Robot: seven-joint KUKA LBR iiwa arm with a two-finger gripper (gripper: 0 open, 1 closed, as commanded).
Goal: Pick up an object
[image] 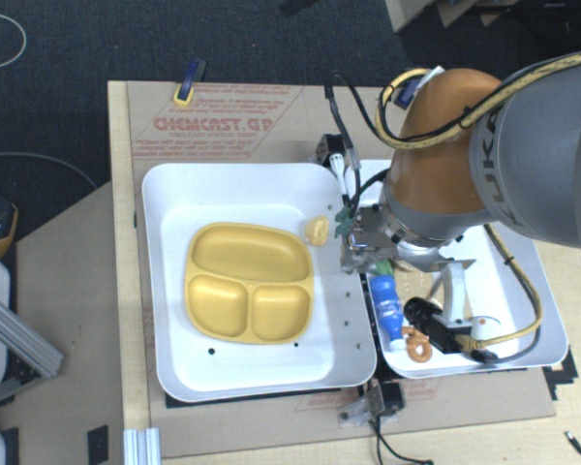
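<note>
Left bin point(160, 260), shallow, white, glossy plastic: yellow three-compartment tray point(250, 281), smooth and rounded, at centre; small pale yellow lump point(317, 230) near far right corner. Right bin point(499, 294), same make: blue cylindrical bottle point(386, 308) along left wall; orange ring-shaped piece point(418, 347) at its near end. Tool point(364, 254) over the shared rim, just beyond the bottle; open or closed, cannot tell.

The light was bright and even, and it came from above. The left white bin point(174, 211) shone so white that its walls were hard to see. The yellow tray point(250, 281) cast a thin, soft shadow. The orange band point(445, 143) had a soft shine. The dark floor point(77, 27) looked dim and grainy.
</note>
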